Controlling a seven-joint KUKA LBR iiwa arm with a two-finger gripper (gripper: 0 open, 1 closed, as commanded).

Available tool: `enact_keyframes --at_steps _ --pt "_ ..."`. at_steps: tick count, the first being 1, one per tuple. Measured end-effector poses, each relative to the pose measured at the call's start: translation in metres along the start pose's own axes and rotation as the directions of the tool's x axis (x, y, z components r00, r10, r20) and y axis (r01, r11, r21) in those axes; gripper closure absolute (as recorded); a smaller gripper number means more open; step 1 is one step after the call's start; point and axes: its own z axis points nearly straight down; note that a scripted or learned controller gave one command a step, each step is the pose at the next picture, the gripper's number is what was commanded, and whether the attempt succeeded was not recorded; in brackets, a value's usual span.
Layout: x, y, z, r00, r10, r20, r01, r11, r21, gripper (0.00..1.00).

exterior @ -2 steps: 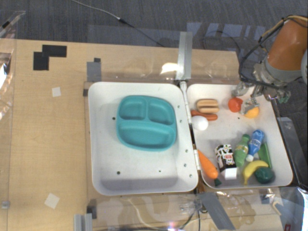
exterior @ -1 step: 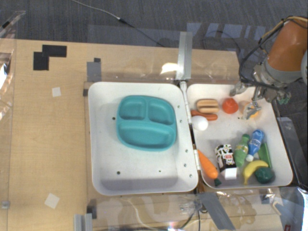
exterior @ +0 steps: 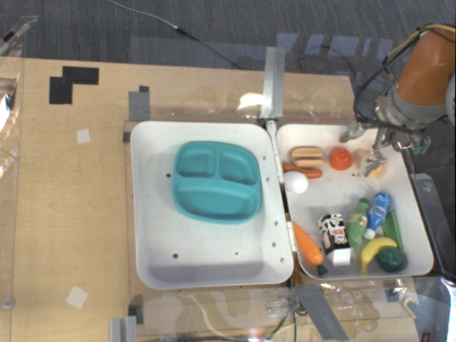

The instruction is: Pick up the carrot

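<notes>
The carrot [exterior: 308, 243] is orange with a green tip. It lies slantwise in the near left corner of the right bin [exterior: 420, 226], against the wall. My gripper [exterior: 365, 137] hangs over the far right part of that bin, well away from the carrot. Its two fingers [exterior: 351, 132] stand apart, open, with nothing between them. A small tan and orange toy [exterior: 374, 164] lies just below the gripper.
Beside the carrot stands a cow-print carton [exterior: 331, 231]. Also in the right bin are a hot dog [exterior: 306, 157], a red tomato [exterior: 340, 158], a white egg [exterior: 295, 183], green and blue bottles [exterior: 378, 209] and a banana [exterior: 376, 249]. The left bin holds a teal divided plate [exterior: 216, 180].
</notes>
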Motion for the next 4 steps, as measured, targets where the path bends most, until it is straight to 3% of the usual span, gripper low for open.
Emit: enact_keyframes --at_steps 4 --pt "0.0 0.0 0.0 1.0 0.0 0.0 0.0 1.0 0.0 0.0"
